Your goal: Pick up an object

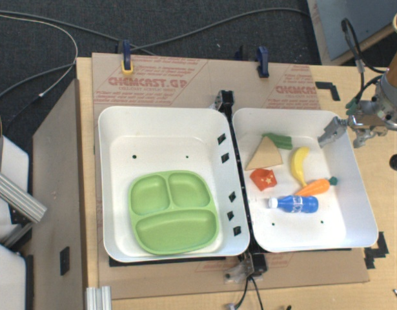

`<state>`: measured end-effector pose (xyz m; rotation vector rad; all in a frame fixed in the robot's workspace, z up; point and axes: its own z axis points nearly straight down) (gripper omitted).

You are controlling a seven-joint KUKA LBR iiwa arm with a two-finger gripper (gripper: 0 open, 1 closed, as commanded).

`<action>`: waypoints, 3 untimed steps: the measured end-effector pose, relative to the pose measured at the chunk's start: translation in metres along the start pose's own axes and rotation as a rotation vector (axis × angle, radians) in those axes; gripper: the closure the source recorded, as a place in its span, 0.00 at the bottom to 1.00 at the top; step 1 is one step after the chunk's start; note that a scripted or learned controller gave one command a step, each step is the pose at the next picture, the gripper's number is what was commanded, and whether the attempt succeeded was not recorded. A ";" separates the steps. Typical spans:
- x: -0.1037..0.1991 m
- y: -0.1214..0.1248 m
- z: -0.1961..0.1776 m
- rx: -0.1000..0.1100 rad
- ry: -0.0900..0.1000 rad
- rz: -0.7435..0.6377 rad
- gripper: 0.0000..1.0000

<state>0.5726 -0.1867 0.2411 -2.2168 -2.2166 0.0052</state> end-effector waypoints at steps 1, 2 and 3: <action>0.005 0.009 0.051 0.001 0.001 -0.002 0.00; 0.007 0.005 0.095 0.001 0.001 0.000 0.00; 0.007 0.007 0.082 -0.006 0.000 -0.001 1.00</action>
